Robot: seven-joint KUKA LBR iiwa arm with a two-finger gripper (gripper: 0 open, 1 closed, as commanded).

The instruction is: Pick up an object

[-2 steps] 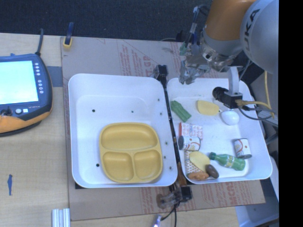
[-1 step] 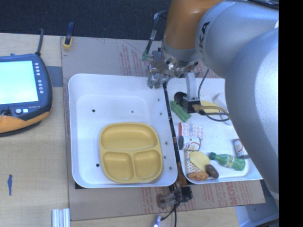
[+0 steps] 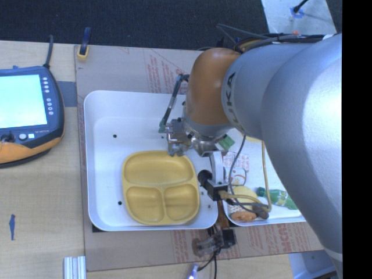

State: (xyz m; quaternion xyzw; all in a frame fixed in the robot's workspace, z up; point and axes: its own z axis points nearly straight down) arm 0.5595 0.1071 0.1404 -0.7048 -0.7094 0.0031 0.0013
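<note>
The gripper hangs over the yellow divided tray, at its 1 o'clock rim, in the left white bin. Whether anything is gripped cannot be told. The rim is best approached vertically, since the tray is shallow. Small items lie in the right bin. The table carries a teach pendant at 9 o'clock; dark carpet lies beyond.

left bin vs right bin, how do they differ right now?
The left bin is in full view; the right bin is mostly hidden behind the arm. The left bin holds one yellow divided tray; the right bin holds several small mixed items, including something green. Both are shallow and white.
</note>
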